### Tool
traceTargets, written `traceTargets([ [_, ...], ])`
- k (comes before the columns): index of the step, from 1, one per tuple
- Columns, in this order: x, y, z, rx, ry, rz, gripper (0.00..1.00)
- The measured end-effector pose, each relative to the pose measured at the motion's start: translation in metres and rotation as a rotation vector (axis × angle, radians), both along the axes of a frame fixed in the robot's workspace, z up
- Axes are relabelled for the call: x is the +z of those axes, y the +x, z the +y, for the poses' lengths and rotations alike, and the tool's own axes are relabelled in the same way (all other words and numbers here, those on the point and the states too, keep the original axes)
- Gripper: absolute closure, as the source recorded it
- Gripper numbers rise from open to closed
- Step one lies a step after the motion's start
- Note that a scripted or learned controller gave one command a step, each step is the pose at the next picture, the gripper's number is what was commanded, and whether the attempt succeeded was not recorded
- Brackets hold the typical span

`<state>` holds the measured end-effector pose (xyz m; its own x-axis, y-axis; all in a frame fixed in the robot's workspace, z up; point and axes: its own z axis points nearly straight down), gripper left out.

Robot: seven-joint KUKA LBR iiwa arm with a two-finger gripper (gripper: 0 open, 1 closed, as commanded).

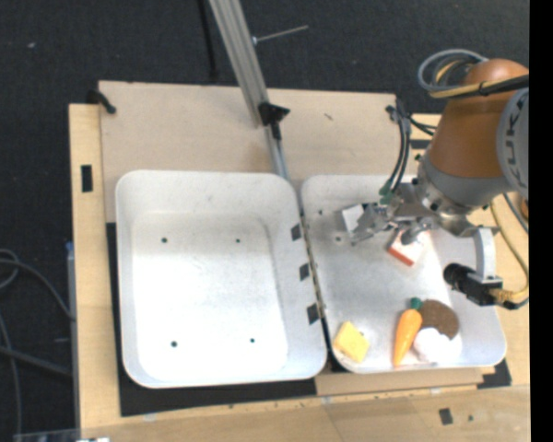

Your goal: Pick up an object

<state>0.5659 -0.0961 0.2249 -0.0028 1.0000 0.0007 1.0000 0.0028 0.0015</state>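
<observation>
My gripper [361, 226] hangs over the upper middle of the right bin [369, 284], pointing toward that bin's left wall. A small red and white object [405, 250] lies just to its right, partly under the wrist. Along the bin's front edge lie a yellow block [352, 342], an orange carrot [405, 333], a brown round piece [440, 318] and a white ball [434, 344]. The gripper is well above and behind these, with none of them seen in it.
The left bin [212, 279] stands beside the right one, sharing a divider rim [306, 265]. A slanted metal post [249, 72] rises behind the bins. A black cable fitting [470, 284] hangs at the right bin's right edge.
</observation>
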Motion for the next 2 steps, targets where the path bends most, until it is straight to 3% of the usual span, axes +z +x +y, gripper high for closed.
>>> traceTargets([
  [1, 0.0, 0.0, 0.0, -0.003, 0.0, -0.001, 0.0],
  [2, -0.063, -0.004, -0.001, -0.004, -0.002, 0.006, 0.0],
])
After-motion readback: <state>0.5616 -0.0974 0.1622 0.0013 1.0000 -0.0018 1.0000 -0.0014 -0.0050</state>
